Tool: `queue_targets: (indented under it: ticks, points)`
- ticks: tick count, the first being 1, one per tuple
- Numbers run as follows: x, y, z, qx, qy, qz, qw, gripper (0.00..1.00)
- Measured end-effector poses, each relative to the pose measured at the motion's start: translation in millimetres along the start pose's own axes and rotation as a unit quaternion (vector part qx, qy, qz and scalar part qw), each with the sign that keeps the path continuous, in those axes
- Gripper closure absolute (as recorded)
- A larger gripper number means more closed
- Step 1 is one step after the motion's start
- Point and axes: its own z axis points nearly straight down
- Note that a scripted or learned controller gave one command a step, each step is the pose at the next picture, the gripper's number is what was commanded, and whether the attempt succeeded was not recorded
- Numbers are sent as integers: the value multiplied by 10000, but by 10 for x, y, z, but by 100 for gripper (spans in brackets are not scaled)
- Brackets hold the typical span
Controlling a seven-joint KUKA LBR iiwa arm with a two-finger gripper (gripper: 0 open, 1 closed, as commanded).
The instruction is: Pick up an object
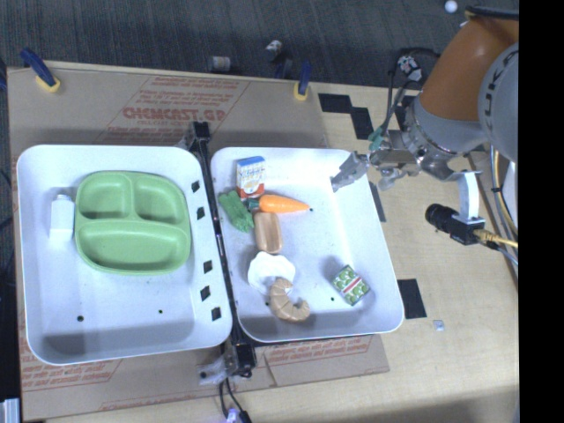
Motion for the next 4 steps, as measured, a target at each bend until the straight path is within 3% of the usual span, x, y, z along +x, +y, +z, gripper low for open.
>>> queue_targets:
  ticks: [1,2,3,4]
  points:
    - [2,-259,1701,0,0,-3,10000,0]
    - [210,-1059,1704,2,5,-7,10000,0]
    - [204,-1045,1598,-7,-7,-34,10000,100]
    - [340,-12,1113,-17,4,2,10000,100]
